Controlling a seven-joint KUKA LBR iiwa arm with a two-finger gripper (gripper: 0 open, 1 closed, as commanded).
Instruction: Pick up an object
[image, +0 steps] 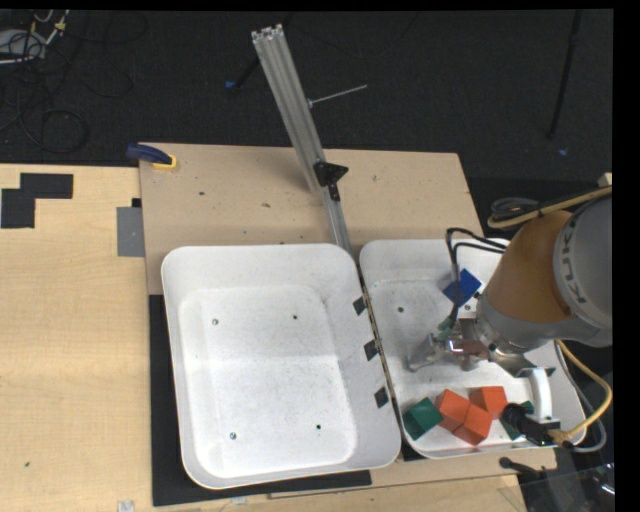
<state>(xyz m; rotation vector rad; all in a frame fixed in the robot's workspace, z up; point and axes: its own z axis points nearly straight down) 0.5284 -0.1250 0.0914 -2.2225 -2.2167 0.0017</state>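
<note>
Fingers (425, 358) of the grey two-finger gripper: spread cannot be told (too small), nothing visibly between them. Nearest targets, green block (421, 416) and orange blocks (466, 413), lie in the right white bin (400, 270). Recommend descending squarely, clear of its wall.
</note>
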